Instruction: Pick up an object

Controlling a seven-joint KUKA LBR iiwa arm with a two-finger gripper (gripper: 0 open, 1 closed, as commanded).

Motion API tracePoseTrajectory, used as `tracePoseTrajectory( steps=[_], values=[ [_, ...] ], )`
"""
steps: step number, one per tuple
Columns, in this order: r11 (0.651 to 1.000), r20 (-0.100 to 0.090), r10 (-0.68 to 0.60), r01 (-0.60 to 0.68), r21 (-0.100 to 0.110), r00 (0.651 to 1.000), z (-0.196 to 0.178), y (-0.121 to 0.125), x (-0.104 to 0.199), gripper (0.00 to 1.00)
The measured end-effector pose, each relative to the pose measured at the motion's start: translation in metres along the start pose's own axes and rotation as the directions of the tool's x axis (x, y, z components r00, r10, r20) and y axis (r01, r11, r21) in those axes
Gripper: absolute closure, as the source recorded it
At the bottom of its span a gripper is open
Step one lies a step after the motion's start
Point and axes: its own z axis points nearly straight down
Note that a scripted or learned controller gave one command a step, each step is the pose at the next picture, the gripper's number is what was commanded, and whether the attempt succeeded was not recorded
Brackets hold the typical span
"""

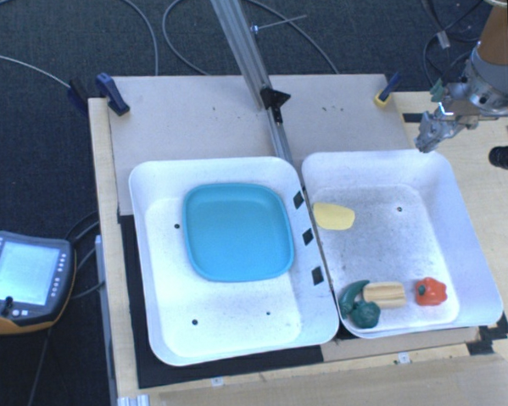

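Note:
The right bin (457, 196) holds a pale yellow piece (334, 216) near its left wall. Along its front edge lie a dark green vegetable (359, 304), a tan block (384, 295) and a red pepper (429, 291). My gripper (427, 136) hangs at the upper right, above the back right corner of that bin, well away from all the objects. Nothing shows between its fingers.
The left bin (154, 245) carries a blue square plate (238, 231). A metal pole (248, 54) slants over the bench back. A teach pendant (24, 278) lies at the far left. Blue clamps (112, 93) sit at the bench corners.

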Motion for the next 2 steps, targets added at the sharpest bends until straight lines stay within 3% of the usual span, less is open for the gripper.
tracePoseTrajectory(
  steps=[1, 2],
  values=[
    [1.0, 0.0, 0.0, 0.0, 0.001, 1.0, -0.048, 0.001, 0.0, 1.0],
    [1.0, -0.002, -0.004, 0.004, 0.005, 1.0, -0.052, -0.001, 0.053, 1.0]
  ],
)
